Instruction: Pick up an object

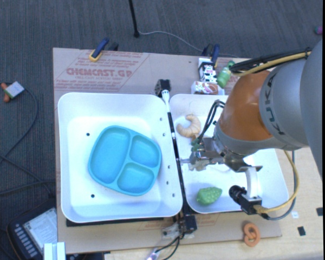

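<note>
Camera view: my arm (271, 110) reaches in from the right over the right bin (279, 186). My end effector (197, 158) hangs low near that bin's left wall; cannot tell its state. Croissant (189, 125) lies just beyond it, apart. Green lump (208, 194) sits near the bin's front edge. Left bin (70, 145) holds a blue divided plate (124, 159). Small orange ring (251, 234) lies on the worktop (97, 72).

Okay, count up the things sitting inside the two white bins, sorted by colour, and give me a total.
Blue: 1, the blue plastic divided plate in the left bin.
Tan: 1, the tan curved croissant-shaped toy in the right bin.
Green: 1, the green bumpy lump there too.
Total: 3.
</note>
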Robot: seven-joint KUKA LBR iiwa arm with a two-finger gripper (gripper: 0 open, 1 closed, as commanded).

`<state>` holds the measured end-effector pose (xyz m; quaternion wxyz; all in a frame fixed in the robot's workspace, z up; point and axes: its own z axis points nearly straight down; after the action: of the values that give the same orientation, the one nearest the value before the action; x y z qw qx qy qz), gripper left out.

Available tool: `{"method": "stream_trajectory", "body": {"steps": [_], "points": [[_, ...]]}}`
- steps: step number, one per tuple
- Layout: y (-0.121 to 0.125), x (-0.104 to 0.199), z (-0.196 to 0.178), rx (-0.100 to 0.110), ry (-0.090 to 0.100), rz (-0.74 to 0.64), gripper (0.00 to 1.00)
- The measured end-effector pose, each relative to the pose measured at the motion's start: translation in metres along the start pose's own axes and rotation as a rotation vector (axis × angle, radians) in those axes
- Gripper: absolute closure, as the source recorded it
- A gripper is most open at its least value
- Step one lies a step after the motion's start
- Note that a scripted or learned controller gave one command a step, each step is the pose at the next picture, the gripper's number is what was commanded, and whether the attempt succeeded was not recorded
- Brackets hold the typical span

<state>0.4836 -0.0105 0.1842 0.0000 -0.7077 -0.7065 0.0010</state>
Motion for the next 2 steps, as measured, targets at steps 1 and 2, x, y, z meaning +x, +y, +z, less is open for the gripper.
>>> {"method": "stream_trajectory", "body": {"steps": [1, 2], "points": [[0.025, 0.029, 0.000, 0.001, 0.001, -0.002, 1.00], [0.047, 0.027, 0.000, 0.000, 0.001, -0.003, 1.00]]}}
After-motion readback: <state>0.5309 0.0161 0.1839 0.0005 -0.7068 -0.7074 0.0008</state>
